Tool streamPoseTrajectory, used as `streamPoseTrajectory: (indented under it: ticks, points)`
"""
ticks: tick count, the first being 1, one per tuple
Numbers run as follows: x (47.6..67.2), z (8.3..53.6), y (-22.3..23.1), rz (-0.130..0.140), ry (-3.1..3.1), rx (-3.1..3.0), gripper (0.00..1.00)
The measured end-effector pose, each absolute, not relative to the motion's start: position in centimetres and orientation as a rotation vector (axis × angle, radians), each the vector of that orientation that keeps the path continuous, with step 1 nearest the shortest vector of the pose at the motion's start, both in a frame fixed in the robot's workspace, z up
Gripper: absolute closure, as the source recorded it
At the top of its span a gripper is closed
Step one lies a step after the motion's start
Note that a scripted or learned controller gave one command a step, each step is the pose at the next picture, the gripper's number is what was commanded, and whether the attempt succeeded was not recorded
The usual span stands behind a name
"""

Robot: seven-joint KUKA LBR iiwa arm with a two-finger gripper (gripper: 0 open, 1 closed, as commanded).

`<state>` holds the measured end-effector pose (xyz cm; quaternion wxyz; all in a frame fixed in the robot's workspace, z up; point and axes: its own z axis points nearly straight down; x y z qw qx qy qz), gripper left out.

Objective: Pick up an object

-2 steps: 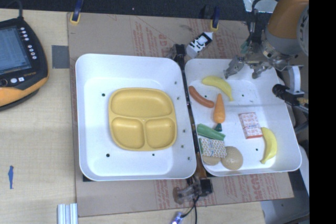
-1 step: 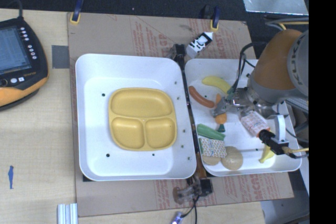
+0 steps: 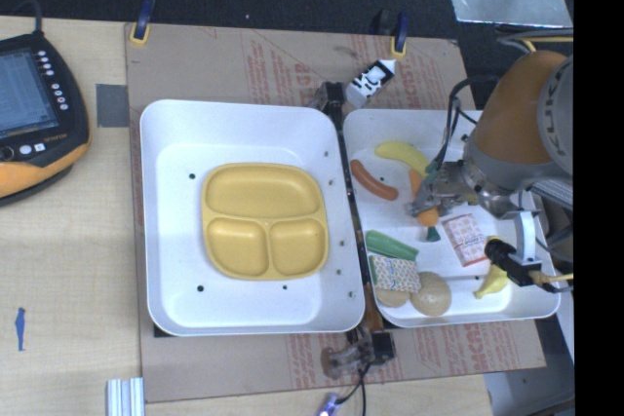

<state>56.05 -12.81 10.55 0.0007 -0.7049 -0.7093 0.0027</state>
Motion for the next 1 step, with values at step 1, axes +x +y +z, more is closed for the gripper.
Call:
streamPoseTrajectory:
  ticks: [1]
  points:
    - [60.08, 19.25, -3.65, 0.001, -2.226, -2.214, 1.0]
